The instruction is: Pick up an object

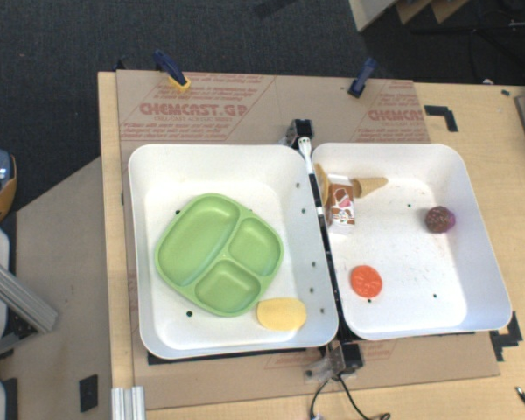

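The pale green three-compartment plastic plate is the largest candidate for picking up. It lies flat in the middle of the left shallow white bin. Its low rim gives two fingers little to close on, so I judge it a poor first choice.

The soft-looking yellow oval lump sits just off the plate's near edge, close to the bin's front wall. A grasp there would need to come straight down and clear both.

In the right shallow white bin, the small red-and-white carton and the tan cone-shaped piece lie against each other by the dividing wall. They are awkwardly crowded.

The flat orange-red round piece and the dark purple ball each lie well apart from everything else. The ball looks the easiest target: centre over it, descend vertically and close across its middle. It may roll if it is nudged off-centre.

Whether the claw is spread or pressed together I cannot tell. The carton's printing is too small to read. What the yellow lump and the orange piece are meant to be is unclear, and how thick the orange piece is cannot be judged from above.
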